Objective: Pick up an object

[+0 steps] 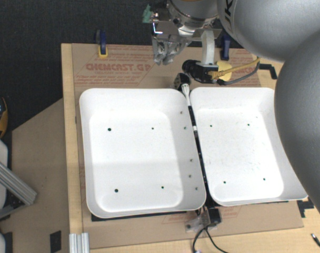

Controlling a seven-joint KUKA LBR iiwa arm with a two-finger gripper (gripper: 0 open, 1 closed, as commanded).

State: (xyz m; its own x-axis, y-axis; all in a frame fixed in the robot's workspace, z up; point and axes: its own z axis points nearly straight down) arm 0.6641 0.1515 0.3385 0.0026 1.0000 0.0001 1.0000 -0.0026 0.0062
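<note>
the arm [286, 30], grey with an orange band, reaches in from 3 o'clock and fills the upper right. its gripper [164, 54] hangs at 12 o'clock over the brown board [123, 70], beyond the far rims of both bins; whether its fingers are parted or closed cannot be told, and nothing shows between them. the left bin [91, 141] and right bin [265, 115] sit side by side, touching along their inner edges. no object to pick is visible in either bin.

two white bins [97, 141], one arm [286, 30], one gripper [164, 54]
</note>
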